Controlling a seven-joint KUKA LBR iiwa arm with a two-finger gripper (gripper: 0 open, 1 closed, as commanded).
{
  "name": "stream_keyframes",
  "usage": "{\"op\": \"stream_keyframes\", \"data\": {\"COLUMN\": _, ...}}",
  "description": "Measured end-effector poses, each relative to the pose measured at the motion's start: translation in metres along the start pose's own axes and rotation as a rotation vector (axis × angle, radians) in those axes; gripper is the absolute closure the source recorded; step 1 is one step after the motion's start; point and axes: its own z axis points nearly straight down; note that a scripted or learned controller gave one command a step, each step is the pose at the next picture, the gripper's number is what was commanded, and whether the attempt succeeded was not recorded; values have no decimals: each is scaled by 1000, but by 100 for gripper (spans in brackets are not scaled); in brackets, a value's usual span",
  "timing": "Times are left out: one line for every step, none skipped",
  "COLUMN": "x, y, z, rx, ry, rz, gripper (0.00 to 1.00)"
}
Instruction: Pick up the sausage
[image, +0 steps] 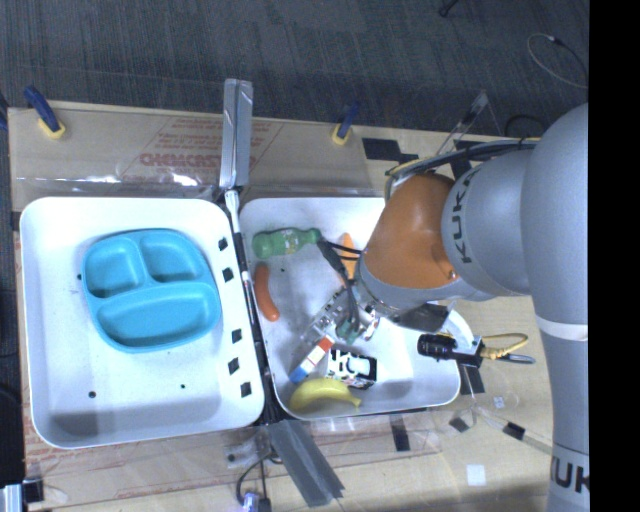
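The sausage (265, 292), orange-red and slim, lies along the left wall of the right bin (400, 395). My gripper (340, 322) hangs low over the middle of that bin, to the right of the sausage and clear of it. The arm's orange band and grey body cover much of the bin's right half.
A green bottle (285, 242) lies at the back of the right bin, with a carrot-like orange piece (346, 243) beside it. A banana (320, 394) and a black-and-white item (352, 367) rest near the front wall. A blue divided plate (150, 287) sits in the left bin (60, 400).
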Motion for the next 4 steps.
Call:
{"op": "stream_keyframes", "data": {"x": 37, "y": 57, "z": -94, "rx": -5, "ry": -7, "rz": 382, "gripper": 100}}
{"op": "stream_keyframes", "data": {"x": 37, "y": 57, "z": -94, "rx": -5, "ry": -7, "rz": 382, "gripper": 0}}
{"op": "stream_keyframes", "data": {"x": -35, "y": 54, "z": -20, "rx": -4, "ry": -6, "rz": 459, "gripper": 0}}
{"op": "stream_keyframes", "data": {"x": -44, "y": 69, "z": 5, "rx": -6, "ry": -8, "rz": 522, "gripper": 0}}
